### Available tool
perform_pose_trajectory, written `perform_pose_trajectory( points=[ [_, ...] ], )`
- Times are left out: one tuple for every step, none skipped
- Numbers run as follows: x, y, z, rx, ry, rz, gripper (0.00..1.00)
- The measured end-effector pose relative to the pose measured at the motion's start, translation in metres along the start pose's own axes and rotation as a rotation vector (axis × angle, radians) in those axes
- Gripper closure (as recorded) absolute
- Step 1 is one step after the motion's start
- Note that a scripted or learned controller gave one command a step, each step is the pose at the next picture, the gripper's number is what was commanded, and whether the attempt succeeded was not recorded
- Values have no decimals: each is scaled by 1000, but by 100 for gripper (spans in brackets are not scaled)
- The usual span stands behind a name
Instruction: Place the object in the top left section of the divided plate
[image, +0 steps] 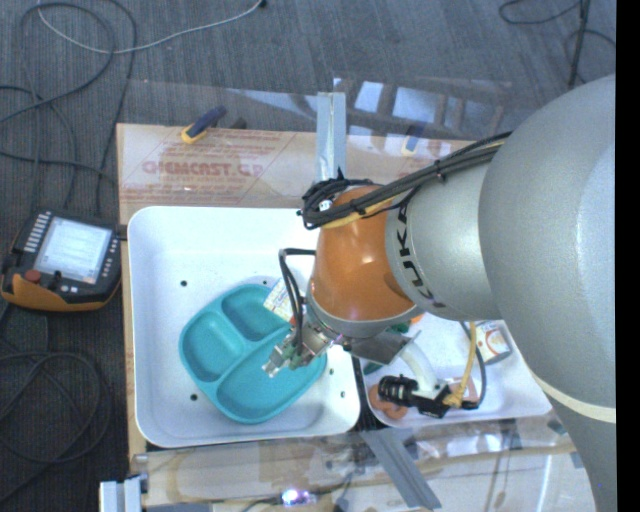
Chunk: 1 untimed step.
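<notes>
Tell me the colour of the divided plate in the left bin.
Teal blue. The divided plate shows plainly in the camera view.

Teach pendant (62, 260) on floor, yellow-blue clamp (203, 123)

Bright, even overhead light; glare on the clear panel (400, 105) toward twelve o'clock, arm (540, 220) softly blurred.

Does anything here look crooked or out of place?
Yes: the teal divided plate sits at an angle in the left bin, not square with its walls. The gripper is over the plate's lower right part. Nothing looks spilled or broken.
</notes>
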<state>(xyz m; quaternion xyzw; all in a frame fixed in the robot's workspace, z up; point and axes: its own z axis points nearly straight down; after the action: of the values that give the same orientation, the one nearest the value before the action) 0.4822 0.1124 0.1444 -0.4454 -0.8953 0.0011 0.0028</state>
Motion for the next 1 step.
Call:
perform_pose_trajectory(
  points=[
    [69, 62, -110, -3, -5, -61, 100]
  ],
)
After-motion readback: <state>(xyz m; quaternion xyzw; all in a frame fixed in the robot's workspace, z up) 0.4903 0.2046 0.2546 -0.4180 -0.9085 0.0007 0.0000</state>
